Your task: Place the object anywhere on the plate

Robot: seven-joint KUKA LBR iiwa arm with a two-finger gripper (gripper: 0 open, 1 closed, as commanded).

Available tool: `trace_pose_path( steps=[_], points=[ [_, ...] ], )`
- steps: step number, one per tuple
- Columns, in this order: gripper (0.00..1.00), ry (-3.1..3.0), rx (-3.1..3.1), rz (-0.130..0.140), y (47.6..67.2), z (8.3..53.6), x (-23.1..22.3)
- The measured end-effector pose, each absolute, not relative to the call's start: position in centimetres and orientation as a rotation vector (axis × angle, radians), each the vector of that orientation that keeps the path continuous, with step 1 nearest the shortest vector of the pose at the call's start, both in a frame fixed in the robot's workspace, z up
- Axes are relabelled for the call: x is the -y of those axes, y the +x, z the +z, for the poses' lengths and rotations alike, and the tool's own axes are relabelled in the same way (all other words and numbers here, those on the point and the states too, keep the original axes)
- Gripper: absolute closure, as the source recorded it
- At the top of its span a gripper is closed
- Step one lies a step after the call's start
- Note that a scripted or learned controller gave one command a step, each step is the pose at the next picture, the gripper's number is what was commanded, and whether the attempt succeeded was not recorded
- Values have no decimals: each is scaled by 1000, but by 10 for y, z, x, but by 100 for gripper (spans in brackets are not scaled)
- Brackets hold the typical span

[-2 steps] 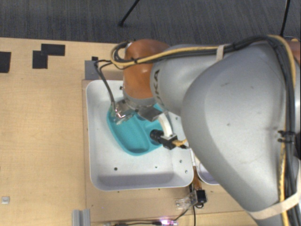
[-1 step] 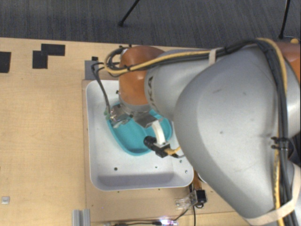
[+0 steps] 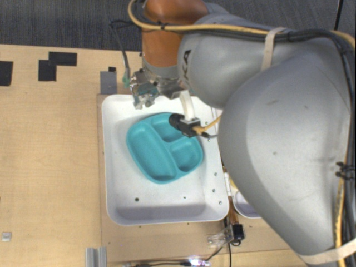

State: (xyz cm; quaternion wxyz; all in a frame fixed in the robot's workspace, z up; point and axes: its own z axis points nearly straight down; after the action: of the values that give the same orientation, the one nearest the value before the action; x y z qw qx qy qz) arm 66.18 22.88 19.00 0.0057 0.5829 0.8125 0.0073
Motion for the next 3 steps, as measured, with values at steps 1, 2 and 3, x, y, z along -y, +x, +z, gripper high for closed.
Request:
trace_pose_path(
  steps=[1,2,3],
  points=[
    [100,2116,-2327,-1,609,100,-217],
    [100,1912,-2476,27,672,241,-229],
    [100,1939,-2471,1,668,126,-219]
  ],
)
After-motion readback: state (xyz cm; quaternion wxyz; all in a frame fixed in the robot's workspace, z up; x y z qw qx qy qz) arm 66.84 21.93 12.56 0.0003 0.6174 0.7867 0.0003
